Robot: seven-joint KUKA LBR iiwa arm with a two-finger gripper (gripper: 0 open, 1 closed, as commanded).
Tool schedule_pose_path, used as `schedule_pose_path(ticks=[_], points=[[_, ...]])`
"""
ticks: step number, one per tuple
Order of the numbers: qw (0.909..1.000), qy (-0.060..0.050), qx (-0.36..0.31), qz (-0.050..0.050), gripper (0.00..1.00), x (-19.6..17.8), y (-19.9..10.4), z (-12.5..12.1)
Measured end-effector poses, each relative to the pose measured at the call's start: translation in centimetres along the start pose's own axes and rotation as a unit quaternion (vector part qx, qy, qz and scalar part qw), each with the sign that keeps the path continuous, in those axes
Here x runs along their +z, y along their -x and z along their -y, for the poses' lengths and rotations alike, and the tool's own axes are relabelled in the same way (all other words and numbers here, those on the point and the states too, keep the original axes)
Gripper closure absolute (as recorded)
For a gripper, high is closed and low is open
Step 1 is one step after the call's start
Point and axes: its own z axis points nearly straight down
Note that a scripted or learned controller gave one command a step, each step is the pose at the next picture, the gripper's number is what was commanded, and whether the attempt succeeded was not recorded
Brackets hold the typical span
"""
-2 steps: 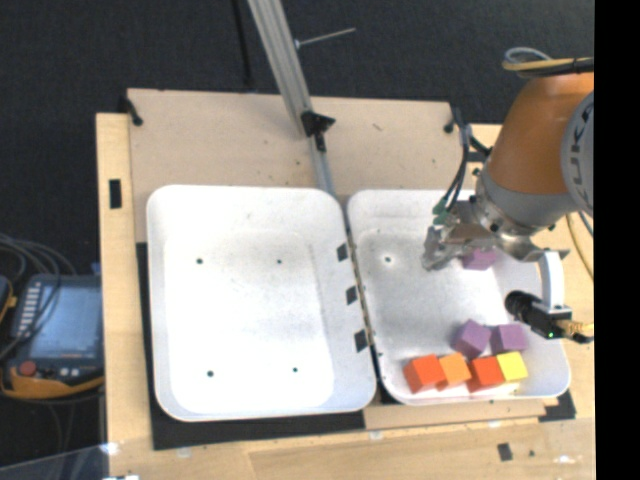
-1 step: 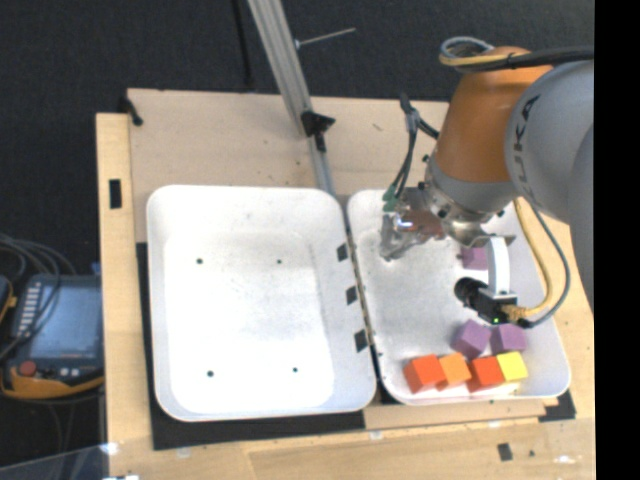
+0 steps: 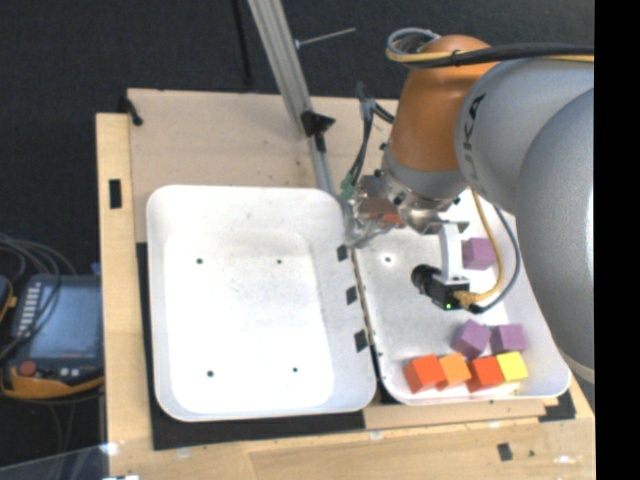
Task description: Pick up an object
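Several small blocks lie in the right bin (image 3: 400, 308). A purple block (image 3: 478, 253) sits near its far right side, just beside the arm. Two more purple blocks (image 3: 470, 338) (image 3: 508, 338) lie nearer the front. Along the front wall stand a red-orange block (image 3: 425, 373), an orange block (image 3: 455, 369), another red-orange block (image 3: 487, 372) and a yellow block (image 3: 513, 367). My gripper (image 3: 368, 218) hangs over the far left corner of the right bin, close to the wall between the bins, apart from all the blocks. Nothing shows in its grasp.
The left bin (image 3: 170, 268) lies beside the right one, with a narrow divide and black clips (image 3: 355, 293) between them. A slanted metal rail (image 3: 285, 63) rises behind the bins. A pendant (image 3: 50, 333) rests off the bench at left.
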Motion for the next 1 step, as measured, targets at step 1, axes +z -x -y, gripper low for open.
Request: schedule_pose_path(ticks=[1], points=[[1.0, 0.0, 0.0, -0.001, 1.0, 0.61, -5.48, -1.92]])
